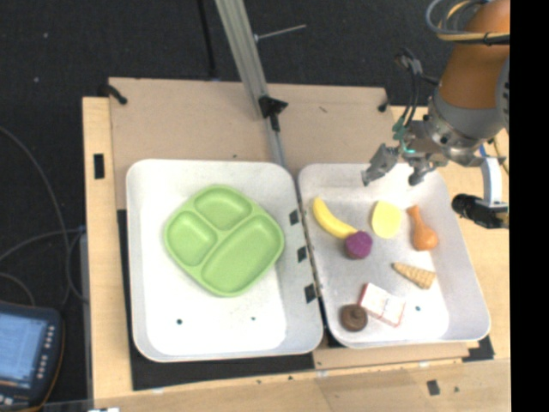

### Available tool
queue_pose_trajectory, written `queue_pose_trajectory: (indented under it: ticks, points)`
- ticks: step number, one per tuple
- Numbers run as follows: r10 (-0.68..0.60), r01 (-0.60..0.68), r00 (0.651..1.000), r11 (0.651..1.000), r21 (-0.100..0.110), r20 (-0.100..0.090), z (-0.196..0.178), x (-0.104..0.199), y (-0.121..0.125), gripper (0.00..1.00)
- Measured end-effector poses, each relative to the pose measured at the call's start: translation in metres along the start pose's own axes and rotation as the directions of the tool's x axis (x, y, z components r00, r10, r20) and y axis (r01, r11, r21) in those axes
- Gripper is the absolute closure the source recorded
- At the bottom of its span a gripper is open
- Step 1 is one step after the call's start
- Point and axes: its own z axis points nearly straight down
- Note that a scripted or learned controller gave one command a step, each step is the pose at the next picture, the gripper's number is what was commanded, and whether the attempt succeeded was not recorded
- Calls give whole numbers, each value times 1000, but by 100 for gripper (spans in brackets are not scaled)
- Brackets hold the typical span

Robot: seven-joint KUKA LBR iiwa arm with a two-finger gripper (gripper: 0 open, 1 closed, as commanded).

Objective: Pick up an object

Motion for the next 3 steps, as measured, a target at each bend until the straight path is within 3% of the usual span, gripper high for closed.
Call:
queue_pose_trajectory:
  ticks: [1,3]
  points:
    - [0,0,1000,1000,0,0,0,0,0,0]
    - [4,-4,1000,1000,6,1,103,-7,-4,0]
